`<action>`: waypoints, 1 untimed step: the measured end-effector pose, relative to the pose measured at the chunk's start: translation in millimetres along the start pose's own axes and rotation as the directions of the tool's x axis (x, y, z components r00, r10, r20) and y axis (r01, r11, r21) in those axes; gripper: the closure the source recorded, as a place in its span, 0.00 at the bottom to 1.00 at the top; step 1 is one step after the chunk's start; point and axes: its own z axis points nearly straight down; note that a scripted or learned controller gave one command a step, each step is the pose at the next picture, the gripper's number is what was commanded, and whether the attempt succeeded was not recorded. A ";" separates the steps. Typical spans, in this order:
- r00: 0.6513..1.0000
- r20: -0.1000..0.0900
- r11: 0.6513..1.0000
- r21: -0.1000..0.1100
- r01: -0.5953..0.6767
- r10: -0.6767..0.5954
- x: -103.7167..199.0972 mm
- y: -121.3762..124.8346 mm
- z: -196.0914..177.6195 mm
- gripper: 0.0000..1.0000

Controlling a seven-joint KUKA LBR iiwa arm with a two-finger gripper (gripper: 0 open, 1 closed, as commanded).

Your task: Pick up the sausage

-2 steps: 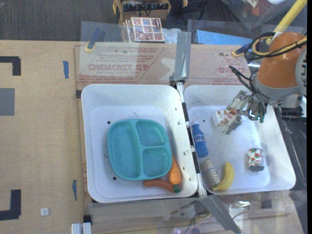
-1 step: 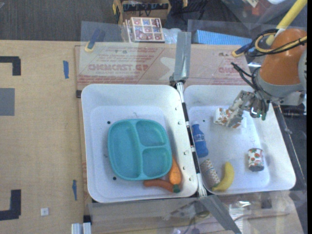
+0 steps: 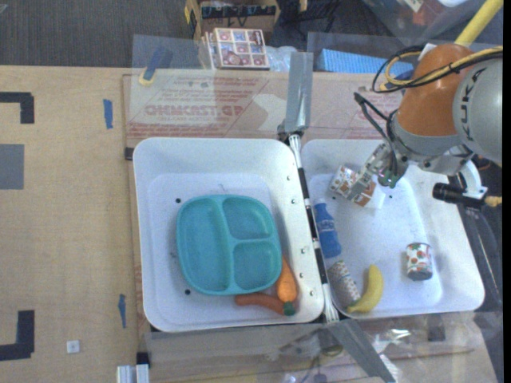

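Faint red lettering runs across the clear sheet (image 3: 209, 106) lying on the counter (image 3: 64, 214) at 12 o'clock of the left bin (image 3: 215, 154), too washed out to read with certainty. Beyond it a box (image 3: 236, 48) shows a grid of red and white patterned squares, its text too small to make out. The sausage (image 3: 257, 300) lies in the left bin at 6 o'clock of the teal 3-compartment plate (image 3: 230, 244), just off its rim, touching the carrot (image 3: 287, 284) at its 3 o'clock end. Its long axis runs roughly from 9 o'clock to 3 o'clock, dipping slightly toward the 3 o'clock end. In the right bin (image 3: 447, 294) lie a blue bottle (image 3: 325, 228), a banana (image 3: 367, 290), a printed can (image 3: 417, 261) and a small patterned carton (image 3: 351, 185). The tool (image 3: 382, 172) hangs over the right bin's 12 o'clock part, just beside the carton, well apart from the sausage; I cannot tell how far it is open, and nothing is seen in its grasp.
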 end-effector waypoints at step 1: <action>0.963 0.012 0.963 -0.002 0.271 -0.271 25.8 17.0 2.7 1.00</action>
